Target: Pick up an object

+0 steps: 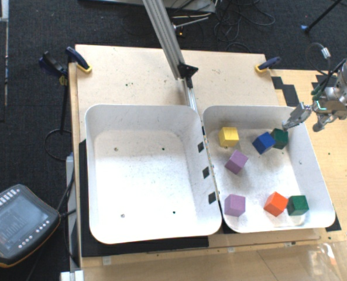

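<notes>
The right bin holds several small cubes. A yellow cube lies near its back left. A blue cube touches a dark green cube near the back right. One purple cube sits mid-bin and another purple cube lies at the front left. An orange cube and a green cube sit together at the front right. My gripper hangs over the bin's back right rim, just right of the dark green cube, open with nothing between its fingers.
The left bin stands beside the right one on the wooden bench. A slanted metal pole rises from between the bins at the back. Clamps sit at the bench's back corners. A teach pendant lies at the lower left.
</notes>
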### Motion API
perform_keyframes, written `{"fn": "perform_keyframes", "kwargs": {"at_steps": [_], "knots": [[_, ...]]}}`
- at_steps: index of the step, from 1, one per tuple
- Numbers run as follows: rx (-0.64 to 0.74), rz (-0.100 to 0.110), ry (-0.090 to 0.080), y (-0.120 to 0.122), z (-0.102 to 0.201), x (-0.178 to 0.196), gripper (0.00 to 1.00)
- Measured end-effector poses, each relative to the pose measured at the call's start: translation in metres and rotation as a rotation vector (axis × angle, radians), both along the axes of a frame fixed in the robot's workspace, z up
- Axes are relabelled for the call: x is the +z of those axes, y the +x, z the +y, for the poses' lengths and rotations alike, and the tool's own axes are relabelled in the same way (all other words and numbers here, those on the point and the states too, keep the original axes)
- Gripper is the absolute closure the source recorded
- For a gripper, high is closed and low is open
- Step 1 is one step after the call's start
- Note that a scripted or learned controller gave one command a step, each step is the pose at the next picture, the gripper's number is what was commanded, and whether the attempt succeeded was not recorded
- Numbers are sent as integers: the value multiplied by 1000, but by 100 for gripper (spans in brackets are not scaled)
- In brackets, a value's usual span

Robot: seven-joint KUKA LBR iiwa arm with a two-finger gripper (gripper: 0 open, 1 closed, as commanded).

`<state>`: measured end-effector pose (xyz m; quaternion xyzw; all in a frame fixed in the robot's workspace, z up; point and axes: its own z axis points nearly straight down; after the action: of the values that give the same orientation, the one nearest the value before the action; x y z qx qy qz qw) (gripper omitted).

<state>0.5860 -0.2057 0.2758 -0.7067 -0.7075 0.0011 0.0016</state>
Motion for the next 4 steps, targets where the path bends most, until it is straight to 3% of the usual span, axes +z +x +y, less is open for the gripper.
{"fn": "perform_keyframes", "kwargs": {"at_steps": [1,4], "knots": [[1,-4,-1,1,0,3,0],[-2,2,0,5,-3,-162,0]]}}
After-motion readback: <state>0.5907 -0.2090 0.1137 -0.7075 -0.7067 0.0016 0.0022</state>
